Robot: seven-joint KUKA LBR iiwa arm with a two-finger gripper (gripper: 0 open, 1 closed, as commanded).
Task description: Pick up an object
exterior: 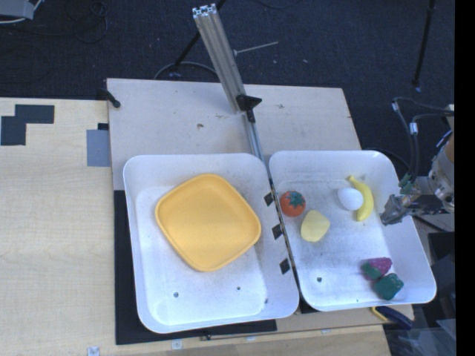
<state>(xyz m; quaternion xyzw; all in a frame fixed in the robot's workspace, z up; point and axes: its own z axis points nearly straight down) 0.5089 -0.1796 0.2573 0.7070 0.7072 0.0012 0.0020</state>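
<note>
I'm at the right rim of the right bin point(415, 236), my gripper point(393, 212) hanging just over the edge, close to the banana point(362, 197). Whether it is spread or pressed together I cannot tell from up here; it reads as a dark tangle against the rim, and nothing shows pinched in it.

Candidates, all in my bin: the yellow banana, curved, lying along the right side with a white egg point(349, 198) touching its inner curve. Further left, a red tomato with a green top point(292, 203) near the divider, and just beside it a pale yellow lemon-like piece point(315, 226). Down in the near right corner, a magenta piece point(378, 266) sits against a dark green one point(389, 285); too small to name for sure.

These look like toy food, so I judge them light, rigid and smooth. The egg and tomato are round and likely to squirt out of a two-finger pinch. The banana is my best bet: nearest, long and narrow, so I'd close across its middle, square to its length. Trouble is the egg crowding one side, leaving little room for a finger there.

The left bin point(148, 288) carries a yellow squarish plate point(208, 221), flat and wide, a poor thing to pinch except by its rim.

Writing or brands: none I can read anywhere.
</note>
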